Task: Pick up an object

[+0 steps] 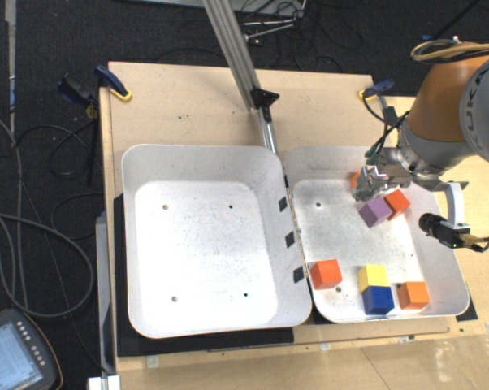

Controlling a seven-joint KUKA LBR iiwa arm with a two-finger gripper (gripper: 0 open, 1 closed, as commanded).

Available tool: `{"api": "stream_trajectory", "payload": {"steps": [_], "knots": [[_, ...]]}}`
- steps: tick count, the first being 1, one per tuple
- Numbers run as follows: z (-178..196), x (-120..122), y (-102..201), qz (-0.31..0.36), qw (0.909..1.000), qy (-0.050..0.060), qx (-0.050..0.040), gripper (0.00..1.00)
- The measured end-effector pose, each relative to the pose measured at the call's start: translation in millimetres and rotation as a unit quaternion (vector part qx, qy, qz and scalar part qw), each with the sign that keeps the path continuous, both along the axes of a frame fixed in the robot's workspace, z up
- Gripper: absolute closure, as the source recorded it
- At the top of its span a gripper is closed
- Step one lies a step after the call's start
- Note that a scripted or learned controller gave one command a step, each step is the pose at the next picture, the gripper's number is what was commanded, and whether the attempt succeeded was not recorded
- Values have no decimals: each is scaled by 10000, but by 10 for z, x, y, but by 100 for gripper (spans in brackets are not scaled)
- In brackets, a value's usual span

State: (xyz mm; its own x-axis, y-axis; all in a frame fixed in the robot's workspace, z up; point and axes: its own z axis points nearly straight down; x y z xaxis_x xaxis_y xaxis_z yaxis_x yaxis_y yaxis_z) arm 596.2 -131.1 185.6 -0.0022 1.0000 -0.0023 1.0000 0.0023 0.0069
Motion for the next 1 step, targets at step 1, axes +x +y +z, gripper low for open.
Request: {"api": "stream_trajectory", "payload": {"steps": [1], "knots": [[432, 14, -1, 0, 10000, 4, 3, 100]]}}
